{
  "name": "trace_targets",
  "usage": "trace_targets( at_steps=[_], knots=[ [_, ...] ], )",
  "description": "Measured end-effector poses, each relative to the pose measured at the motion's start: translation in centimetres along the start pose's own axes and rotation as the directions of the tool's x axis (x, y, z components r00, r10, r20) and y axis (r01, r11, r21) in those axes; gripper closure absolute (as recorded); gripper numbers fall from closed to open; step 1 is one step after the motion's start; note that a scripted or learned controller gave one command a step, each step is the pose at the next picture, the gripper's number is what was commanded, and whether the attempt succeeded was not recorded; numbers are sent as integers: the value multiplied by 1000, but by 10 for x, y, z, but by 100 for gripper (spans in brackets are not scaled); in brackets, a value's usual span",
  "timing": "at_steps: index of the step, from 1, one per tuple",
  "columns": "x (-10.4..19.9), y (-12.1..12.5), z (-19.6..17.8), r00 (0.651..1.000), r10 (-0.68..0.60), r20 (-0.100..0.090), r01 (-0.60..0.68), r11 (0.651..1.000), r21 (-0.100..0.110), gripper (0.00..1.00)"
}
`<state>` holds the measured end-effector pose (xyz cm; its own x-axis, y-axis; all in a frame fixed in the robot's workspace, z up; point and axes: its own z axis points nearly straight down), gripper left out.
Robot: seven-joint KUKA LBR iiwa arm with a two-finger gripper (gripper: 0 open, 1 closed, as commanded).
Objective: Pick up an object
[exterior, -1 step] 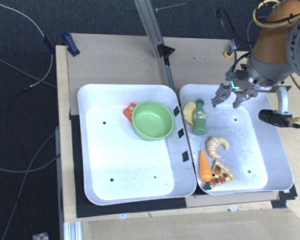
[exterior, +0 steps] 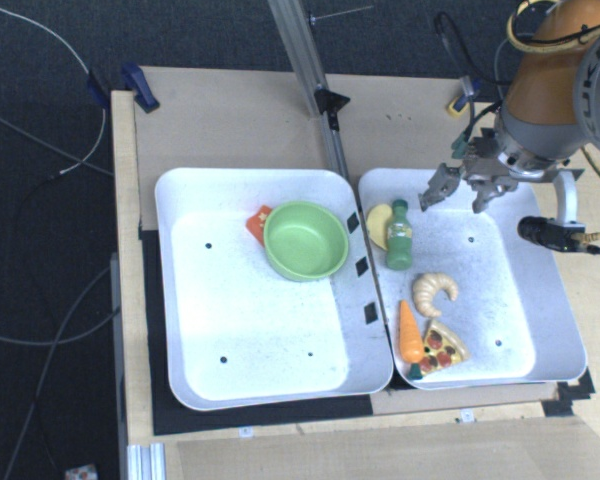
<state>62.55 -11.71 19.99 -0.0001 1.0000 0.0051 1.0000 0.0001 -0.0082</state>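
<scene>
Two white bins (exterior: 210, 368) sat on the bench. Gripper (exterior: 460, 192), fingers spread and pinching nothing, hovered over the right bin's upper edge. Green bottle (exterior: 399, 236) lay lower left of it, apart, beside the divider.

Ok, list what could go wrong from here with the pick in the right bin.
1. The green bottle stands touching a yellow item, so a grasp there may catch both or tip the bottle.
2. The carrot, pizza slice and croissant lie bunched near the right bin's lower-left rim, leaving little room for the jaws.
3. The gripper, jaws spread, hangs over the bin's top edge; coming straight down it may close on nothing.
</scene>
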Motion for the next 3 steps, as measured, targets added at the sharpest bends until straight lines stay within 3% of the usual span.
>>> trace_targets(
  at_steps=[1,2,3],
  knots=[
    [0,1,43,1000,1,0,-1,1000,8,0],
    [-3,6,95,1000,-1,-4,1,1000,-7,0],
    [0,11,92,1000,-5,-6,5,1000,-9,0]
  ],
)
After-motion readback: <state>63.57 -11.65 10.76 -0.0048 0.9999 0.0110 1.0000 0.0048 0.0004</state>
